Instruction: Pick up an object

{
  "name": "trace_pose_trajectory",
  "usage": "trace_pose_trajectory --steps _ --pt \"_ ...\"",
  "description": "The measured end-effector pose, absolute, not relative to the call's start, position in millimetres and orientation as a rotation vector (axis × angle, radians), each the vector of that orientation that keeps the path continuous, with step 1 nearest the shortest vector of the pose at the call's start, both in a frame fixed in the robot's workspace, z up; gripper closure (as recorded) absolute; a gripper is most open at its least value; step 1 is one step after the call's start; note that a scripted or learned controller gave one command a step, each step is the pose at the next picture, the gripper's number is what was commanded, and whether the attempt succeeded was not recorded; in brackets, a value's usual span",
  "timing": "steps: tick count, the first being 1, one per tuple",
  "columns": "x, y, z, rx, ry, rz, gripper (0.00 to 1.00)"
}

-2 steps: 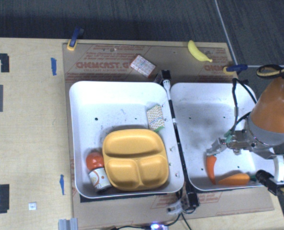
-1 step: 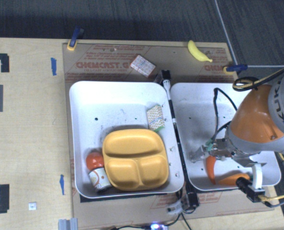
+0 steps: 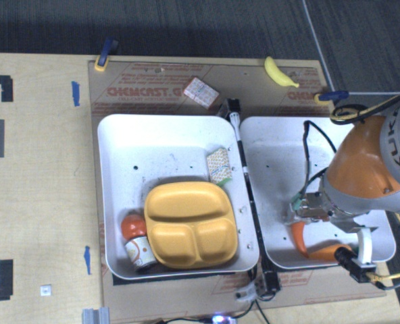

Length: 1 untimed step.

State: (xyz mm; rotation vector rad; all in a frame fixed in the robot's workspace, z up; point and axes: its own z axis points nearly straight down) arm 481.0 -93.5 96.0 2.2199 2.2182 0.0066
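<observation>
My gripper (image 3: pixel 303 216) is low in the right bin (image 3: pixel 274 154), near its front. An orange carrot-like object (image 3: pixel 313 246) lies on the bin floor directly under and in front of it, partly covered by the wrist. In the left bin (image 3: pixel 119 154) sit a large yellow sectioned tray (image 3: pixel 190 223), a red and white object (image 3: pixel 136 238) at the tray's left front corner, and a small patterned packet (image 3: pixel 219 165) by the right wall.
A yellow banana (image 3: pixel 280 72) and a small speckled box (image 3: pixel 201 92) lie on the cardboard behind the bins. Blue clamps (image 3: pixel 106 52) hold the cardboard's corners. A black divider (image 3: pixel 244 174) runs between the bins. Cables trail from the arm.
</observation>
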Motion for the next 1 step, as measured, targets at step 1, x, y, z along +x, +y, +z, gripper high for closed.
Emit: trace_pose_trajectory --steps 1 --pt "480.3 -15.4 197.4 2.219 2.222 0.002 1.0"
